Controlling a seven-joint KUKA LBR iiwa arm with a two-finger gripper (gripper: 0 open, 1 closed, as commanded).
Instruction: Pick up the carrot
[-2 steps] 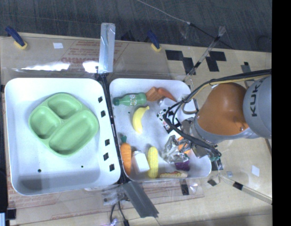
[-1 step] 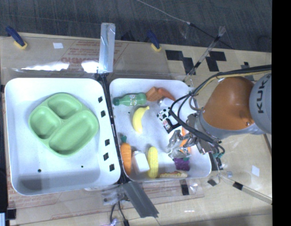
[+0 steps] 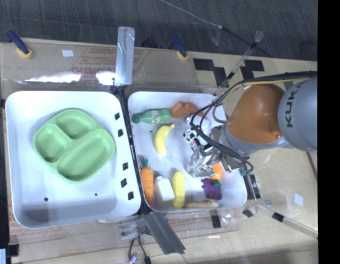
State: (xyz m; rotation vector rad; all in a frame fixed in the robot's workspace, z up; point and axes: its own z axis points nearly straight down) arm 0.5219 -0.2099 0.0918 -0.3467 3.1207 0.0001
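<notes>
The carrot (image 3: pixel 147 183), orange with a green top, lies along the left wall of the right bin (image 3: pixel 138 147), near its front corner. My gripper (image 3: pixel 202 164) hangs low over the right part of that bin, about a hand's width to the right of the carrot, above a small orange item (image 3: pixel 217 171) and a bunch of purple grapes (image 3: pixel 212 187). The arm's orange band (image 3: pixel 258 114) covers the bin's right rim. I see nothing held between the fingers.
The right bin also holds a green bottle (image 3: pixel 152 116), a banana (image 3: pixel 162 138), an orange piece (image 3: pixel 184 109), a corn cob (image 3: pixel 179 189) and a white block (image 3: pixel 164 190). A green divided plate (image 3: pixel 75 143) lies in the left bin (image 3: pixel 16 164).
</notes>
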